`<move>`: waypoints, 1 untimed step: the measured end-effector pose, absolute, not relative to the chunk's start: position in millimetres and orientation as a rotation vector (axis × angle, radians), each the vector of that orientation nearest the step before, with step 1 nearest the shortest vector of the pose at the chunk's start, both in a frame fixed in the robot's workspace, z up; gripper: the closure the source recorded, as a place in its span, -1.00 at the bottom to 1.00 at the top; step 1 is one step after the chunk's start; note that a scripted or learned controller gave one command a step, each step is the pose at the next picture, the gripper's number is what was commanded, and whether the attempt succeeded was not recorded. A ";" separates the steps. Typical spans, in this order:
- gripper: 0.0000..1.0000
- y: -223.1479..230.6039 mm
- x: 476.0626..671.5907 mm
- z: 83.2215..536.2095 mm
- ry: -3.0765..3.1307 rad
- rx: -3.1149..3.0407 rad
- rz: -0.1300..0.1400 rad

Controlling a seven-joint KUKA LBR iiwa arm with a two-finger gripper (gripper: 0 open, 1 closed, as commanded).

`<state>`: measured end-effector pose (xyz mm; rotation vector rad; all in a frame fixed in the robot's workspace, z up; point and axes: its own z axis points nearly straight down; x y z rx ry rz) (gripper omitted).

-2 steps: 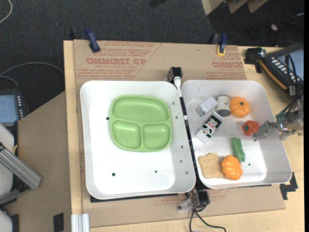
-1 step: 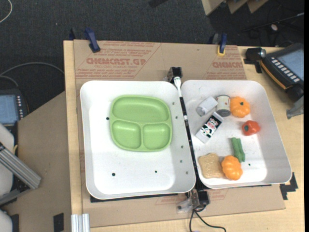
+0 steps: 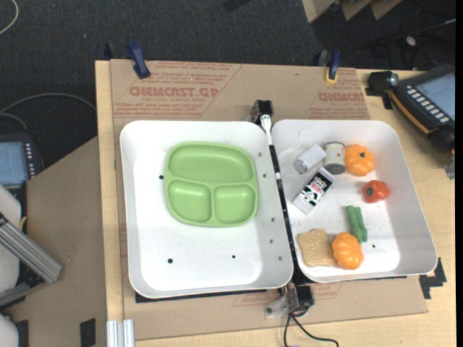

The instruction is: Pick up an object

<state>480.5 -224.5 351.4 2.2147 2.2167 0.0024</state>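
Gripper state: cannot tell. Right bin (image 3: 405,194): orange pumpkin (image 3: 359,159) near far edge, tomato (image 3: 375,190) just beside, green pepper (image 3: 356,223) mid, second pumpkin (image 3: 347,251) touching bread (image 3: 314,246) at near edge. Left bin (image 3: 145,251): green tray (image 3: 212,183).

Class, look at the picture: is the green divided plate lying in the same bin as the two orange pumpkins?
No. The green plate lies in the left bin; both pumpkins lie in the right bin.
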 end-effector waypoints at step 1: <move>1.00 -210.8 478.9 298.3 2.225 2.225 -0.002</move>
